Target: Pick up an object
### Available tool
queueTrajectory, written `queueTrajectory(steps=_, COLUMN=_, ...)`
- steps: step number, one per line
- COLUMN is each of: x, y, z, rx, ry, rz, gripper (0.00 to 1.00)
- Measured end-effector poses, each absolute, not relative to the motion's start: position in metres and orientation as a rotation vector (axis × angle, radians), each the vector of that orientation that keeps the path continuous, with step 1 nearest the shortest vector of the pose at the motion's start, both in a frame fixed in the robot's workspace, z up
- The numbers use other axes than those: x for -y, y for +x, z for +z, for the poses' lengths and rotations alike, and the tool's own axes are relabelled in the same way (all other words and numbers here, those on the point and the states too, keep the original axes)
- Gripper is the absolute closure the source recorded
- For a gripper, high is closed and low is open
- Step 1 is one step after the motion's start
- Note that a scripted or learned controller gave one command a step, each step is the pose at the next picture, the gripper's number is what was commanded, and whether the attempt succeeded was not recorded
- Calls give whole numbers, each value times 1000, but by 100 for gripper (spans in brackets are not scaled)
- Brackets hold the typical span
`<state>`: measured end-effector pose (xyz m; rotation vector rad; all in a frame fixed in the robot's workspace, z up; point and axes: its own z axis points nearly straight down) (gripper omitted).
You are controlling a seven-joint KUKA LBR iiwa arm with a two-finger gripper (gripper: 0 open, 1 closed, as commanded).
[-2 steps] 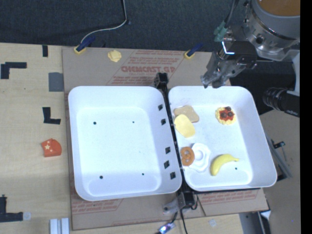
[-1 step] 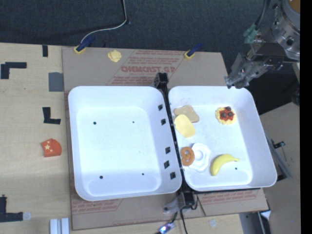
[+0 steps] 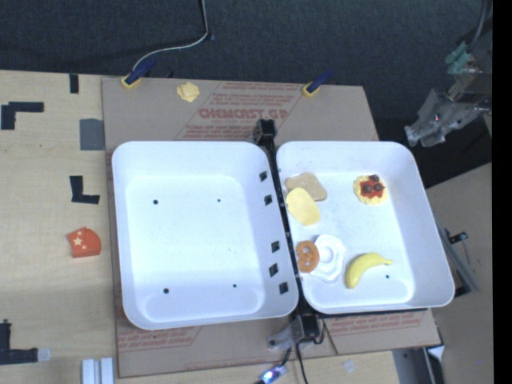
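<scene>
Six small things lie in the right bin (image 3: 416, 214), all loose on its floor. A yellow banana (image 3: 364, 267) curves near the front edge; just to its left sits a white fried egg (image 3: 328, 256), with a brown pretzel (image 3: 307, 254) touching its left side, close against the bin's left wall. Further back along that wall lies a pale yellow slice (image 3: 303, 206), and a tan piece of bread (image 3: 307, 186) overlaps its far end. Off on its own toward the back right corner rests one small round tart (image 3: 370, 189) with dark red topping. The left bin (image 3: 128, 214) stands beside it, the two bins touching along a row of black clips. Both sit on a brown cardboard sheet (image 3: 232, 114), where one yellow lump (image 3: 188, 92) lies near the back edge. One red piece (image 3: 85, 242) rests on the bench (image 3: 40, 206) left of the cardboard. The gripper (image 3: 424, 131) hangs above and beyond the right bin's back right corner, well apart from every object; how it stands I cannot tell from here.
</scene>
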<state>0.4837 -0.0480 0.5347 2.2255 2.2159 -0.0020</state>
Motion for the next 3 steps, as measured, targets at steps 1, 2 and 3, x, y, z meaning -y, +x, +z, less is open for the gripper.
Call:
queueTrajectory(steps=1, x=64, y=484, z=518, rx=-2222, ry=2222, rz=-4, gripper=100)
queueTrajectory(steps=2, x=112, y=484, z=536, rx=-2216, ry=2223, rz=-1, gripper=100)
queueTrajectory(steps=3, x=167, y=501, z=534, rx=-2217, ry=2224, rz=-3, gripper=100)
